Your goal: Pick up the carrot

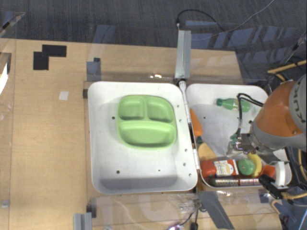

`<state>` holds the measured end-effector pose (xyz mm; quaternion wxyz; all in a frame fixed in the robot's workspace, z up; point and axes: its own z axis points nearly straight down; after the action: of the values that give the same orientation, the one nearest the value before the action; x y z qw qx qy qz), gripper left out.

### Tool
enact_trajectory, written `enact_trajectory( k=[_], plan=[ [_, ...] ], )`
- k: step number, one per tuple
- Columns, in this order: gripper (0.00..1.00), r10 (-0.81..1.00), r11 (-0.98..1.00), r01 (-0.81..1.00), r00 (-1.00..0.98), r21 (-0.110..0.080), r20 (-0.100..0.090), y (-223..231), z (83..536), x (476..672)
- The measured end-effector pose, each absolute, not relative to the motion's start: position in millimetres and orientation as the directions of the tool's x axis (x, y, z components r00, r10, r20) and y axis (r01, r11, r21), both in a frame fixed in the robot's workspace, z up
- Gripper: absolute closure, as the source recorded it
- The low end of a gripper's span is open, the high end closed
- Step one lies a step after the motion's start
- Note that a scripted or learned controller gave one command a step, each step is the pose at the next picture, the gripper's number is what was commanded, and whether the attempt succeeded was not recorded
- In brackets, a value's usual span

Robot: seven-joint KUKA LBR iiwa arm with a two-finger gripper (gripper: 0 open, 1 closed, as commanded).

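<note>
Carrot (195,124) lies against right bin's (211,94) left wall, well left of gripper (238,146), slightly above. Gripper hangs low over ketchup bottle (219,168) and green fruit (246,166); grip state impossible to tell. Carrot likely light, stiff, smooth, tapered; pinch across thick middle.

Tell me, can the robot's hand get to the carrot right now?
Probably yes. The carrot lies against the right bin's left wall with nothing on top of it, and the hand is close by. The wall beside it may make grabbing tricky.
</note>
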<state>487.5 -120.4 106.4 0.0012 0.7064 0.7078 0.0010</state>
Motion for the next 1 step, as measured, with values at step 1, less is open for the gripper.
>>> enact_trajectory(
  k=[1],
  plan=[
    [1.0,0.996,-0.088,0.996,0.088,0.004,0.0,-79.4,185.1,488.2]
  ],
)
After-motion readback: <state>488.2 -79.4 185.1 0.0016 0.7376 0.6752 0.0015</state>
